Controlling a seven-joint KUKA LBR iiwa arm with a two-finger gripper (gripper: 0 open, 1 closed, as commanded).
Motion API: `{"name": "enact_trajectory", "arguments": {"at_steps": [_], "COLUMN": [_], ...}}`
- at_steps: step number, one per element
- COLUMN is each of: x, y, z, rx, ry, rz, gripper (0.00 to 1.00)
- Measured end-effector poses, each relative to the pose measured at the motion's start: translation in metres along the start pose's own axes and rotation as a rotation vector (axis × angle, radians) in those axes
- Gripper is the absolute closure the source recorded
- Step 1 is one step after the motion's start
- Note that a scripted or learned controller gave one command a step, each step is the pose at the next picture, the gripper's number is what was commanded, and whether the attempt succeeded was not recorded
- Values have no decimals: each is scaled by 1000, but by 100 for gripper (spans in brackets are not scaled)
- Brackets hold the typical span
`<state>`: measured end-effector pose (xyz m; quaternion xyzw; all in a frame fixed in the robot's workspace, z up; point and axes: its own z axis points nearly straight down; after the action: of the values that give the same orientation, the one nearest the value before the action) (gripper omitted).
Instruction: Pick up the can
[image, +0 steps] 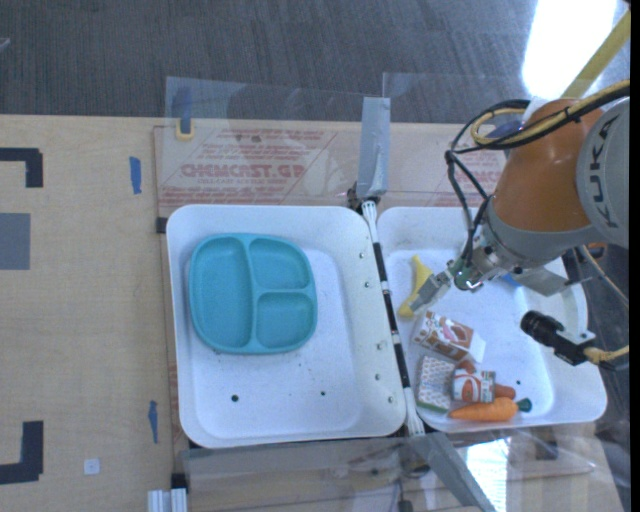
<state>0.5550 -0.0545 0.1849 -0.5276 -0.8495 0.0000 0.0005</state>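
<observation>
Table (80, 330) first: on your far left it is bare wood with black and blue tape marks. Next you see the left bin (200, 400), and a teal plate (252, 293) with three parts lies flat in it. Move right and you reach the right bin (575, 395). A yellow banana (414, 282) lies near its left wall. Your tool (432, 290) hangs just beside the banana, and you cannot tell if it is open or closed. Below it a small carton (450, 338) lies tilted. The can (470, 386) lies on its side near the front edge of the right bin, touching a checked packet (432, 380) on its left. An orange carrot (484, 409) lies just in front of the can. The tool is apart from the can.
</observation>
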Motion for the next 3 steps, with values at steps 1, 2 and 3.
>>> {"name": "enact_trajectory", "arguments": {"at_steps": [1,2,3], "x": [-37,-15,-20], "y": [-35,-77,-76], "z": [57,91,79], "rx": [-7,-23,-30], "ry": [-4,-11,-21], "rz": [-8,14,19], "gripper": [0,0,100]}}
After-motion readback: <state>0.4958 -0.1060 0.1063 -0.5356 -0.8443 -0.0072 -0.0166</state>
